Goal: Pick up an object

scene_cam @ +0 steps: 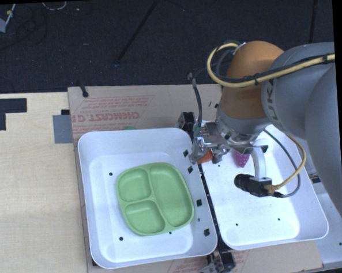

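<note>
My gripper (210, 150) hangs over the far left corner of the right bin (263, 228), under the arm's orange band. A small orange object (202, 157) peeks out just below the gripper, by the bin's left wall; I cannot tell whether it is gripped. To the right of it, a magenta object (241, 158) lies partly hidden under the wrist. In the left bin (109, 252) lies a light green divided plate (156, 198), flat near the middle and well away from the gripper.
A black connector with a yellow cable (252, 185) hangs from the arm over the middle of the right bin. The divider between the two bins (205, 206) runs just left of the gripper. Cardboard and a pale wooden bench surround the bins.
</note>
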